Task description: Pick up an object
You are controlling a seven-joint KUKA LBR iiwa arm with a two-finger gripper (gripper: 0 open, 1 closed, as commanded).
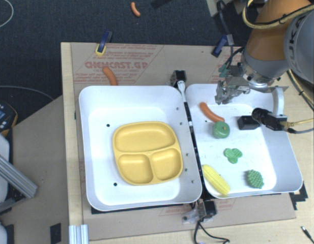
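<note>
Claw [224,96] hangs over the far left corner of the right bin [284,161]; cannot tell how far it is open, nothing visibly between its tips. Just beside and below it: orange carrot [211,112], lying aslant on the bin floor. Next out, a green round vegetable [221,130] touching the carrot's lower end. Further toward the near rim: green broccoli piece [232,154], yellow corn cob [216,179] at the bin's near left edge, dark green bumpy piece [254,178].

Left of the claw, across the rims: left bin [95,151] holding a yellow divided tray [146,152]. Both bins sit on a cardboard sheet [126,60] over the table [65,151]. A second orange piece [110,75] lies on the cardboard. Beyond: dark carpet floor [55,14]
</note>
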